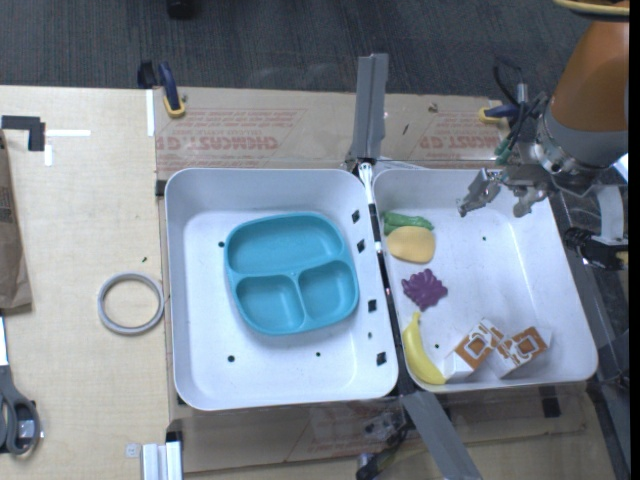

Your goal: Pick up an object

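My gripper [497,200] hangs over the far right part of the right bin [560,268], its two fingers spread open with nothing between them. Below and to its left lie a green piece [405,222] and a yellow lemon-shaped piece [411,245] touching it. A purple grape cluster [425,289] sits near the bin's middle left. A yellow banana [421,351] lies along the near left corner. Two orange-and-white patterned blocks [500,348] rest at the near edge.
The left bin [200,348] holds a blue three-compartment tray [292,271]. A grey ring [131,301] lies on the bench left of the bins, scissors [15,420] at the near left edge. A grey upright bar [370,108] stands behind the bins' divide.
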`<state>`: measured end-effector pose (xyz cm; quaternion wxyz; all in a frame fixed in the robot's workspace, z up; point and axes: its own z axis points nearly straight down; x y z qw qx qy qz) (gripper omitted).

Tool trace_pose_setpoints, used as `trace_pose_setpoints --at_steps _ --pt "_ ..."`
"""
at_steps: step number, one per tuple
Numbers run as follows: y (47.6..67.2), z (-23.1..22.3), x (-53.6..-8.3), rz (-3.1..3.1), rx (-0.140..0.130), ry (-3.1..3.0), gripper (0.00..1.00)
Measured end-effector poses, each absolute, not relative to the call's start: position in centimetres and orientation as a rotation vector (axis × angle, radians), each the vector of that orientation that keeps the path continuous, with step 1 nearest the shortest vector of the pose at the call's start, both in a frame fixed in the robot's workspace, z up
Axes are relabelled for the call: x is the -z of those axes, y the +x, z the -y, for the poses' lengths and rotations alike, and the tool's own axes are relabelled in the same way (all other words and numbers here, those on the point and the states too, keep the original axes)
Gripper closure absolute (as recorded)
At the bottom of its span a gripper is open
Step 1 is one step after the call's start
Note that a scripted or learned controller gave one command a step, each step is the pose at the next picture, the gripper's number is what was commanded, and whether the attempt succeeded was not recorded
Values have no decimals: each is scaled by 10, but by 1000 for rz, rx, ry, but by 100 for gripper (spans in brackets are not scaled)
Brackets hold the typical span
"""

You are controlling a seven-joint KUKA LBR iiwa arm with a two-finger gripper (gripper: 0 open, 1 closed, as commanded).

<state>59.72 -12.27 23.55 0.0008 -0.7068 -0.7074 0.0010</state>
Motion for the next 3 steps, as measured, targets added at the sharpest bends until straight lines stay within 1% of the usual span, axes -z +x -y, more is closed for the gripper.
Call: trace_pose_setpoints --at_steps 1,2,3 --pt "659 99 -140 2263 -3 -2178 0" --pt "617 98 -101 2635 0 -1710 0" --pt "660 114 -94 2820 2 -1394 0"
